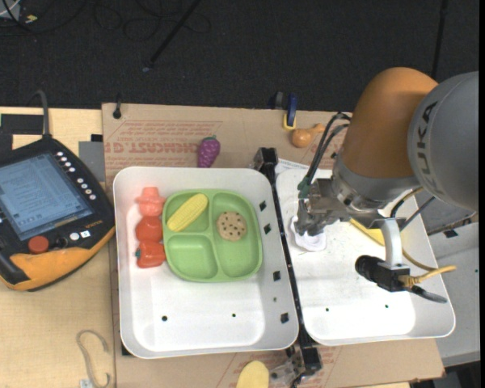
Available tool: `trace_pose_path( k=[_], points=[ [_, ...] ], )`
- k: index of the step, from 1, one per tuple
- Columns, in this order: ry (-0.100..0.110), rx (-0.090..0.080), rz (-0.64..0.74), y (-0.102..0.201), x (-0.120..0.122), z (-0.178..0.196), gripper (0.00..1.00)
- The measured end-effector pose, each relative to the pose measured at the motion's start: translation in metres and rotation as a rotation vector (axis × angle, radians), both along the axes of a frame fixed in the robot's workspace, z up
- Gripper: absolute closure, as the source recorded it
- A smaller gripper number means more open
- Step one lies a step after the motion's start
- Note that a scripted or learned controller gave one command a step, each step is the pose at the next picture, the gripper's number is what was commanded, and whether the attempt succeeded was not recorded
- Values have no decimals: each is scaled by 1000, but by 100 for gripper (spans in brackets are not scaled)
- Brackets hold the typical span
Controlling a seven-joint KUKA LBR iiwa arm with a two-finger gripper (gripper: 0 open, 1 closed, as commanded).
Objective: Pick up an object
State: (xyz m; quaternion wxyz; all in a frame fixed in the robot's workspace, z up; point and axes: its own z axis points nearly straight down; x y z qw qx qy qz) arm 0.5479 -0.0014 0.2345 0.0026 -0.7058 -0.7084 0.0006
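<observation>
My claw sat low in the right bin, close by its inner wall. Open or closed: could not tell. Small white object lay directly beneath, perhaps touching; long axis unclear. Green tray lay beyond that wall, away from my arm.

A pale wooden desk fills the lower part of the scene, evenly lit. A brown cardboard sheet with red print lies flat on it. Beyond the desk's far edge the floor is dark, with thin cables trailing across it.
</observation>
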Motion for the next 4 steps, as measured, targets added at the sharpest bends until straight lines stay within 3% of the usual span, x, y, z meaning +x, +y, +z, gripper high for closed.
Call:
trace_pose_path(
  k=[2,3,4],
  points=[
    [2,-2,-1,88,-37,-16,100],
    [-2,-2,-4,86,-46,-1,100],
    [-1,-3,-3,102,-39,-11,100]
  ],
)
